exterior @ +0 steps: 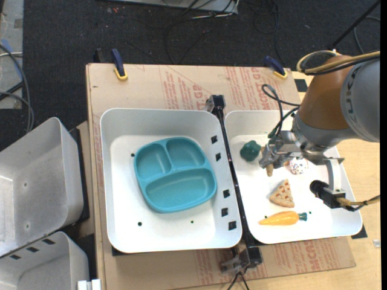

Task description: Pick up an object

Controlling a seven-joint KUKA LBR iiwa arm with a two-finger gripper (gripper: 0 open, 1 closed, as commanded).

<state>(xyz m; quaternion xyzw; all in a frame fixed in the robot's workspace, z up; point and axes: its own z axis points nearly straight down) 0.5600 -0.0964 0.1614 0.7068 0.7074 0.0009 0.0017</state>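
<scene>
The gripper (269, 162) is seen low over the right bin (338, 225), and nothing is seen held in it; whether it is spread or pressed together cannot be told. The green ball (250, 150) lies just beside it toward the left bin. The pizza slice (282, 194) is set near it on the front side, with the carrot (283, 219) beyond, its long axis crosswise.

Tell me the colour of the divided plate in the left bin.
Teal blue; the divided plate shows plainly in the camera view.
</scene>
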